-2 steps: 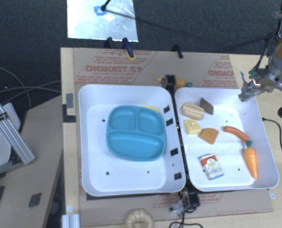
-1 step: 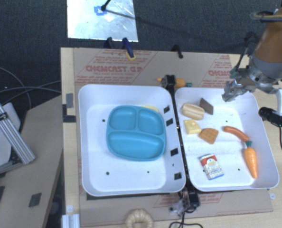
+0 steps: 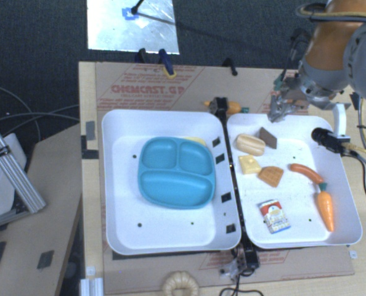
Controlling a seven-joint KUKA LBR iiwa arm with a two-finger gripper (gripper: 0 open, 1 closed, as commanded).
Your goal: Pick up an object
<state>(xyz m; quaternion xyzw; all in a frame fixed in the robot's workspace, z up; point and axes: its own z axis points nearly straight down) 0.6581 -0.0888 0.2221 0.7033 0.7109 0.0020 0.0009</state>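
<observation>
Two white bins are seen side by side
The pincer [image 3: 280, 111] is held above the right bin's [image 3: 349, 217] far edge; its state cannot be told

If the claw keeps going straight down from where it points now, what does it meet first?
Probably the far rim of the right bin, or its floor just inside; the claw hangs over that edge. The brown wedge and bread roll sit nearer the camera. Depth is unclear.

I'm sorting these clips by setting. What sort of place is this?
Probably a robotics lab test bench: a grey arm reaching over two white bins, toy food such as a carrot, and loose cables.
</observation>
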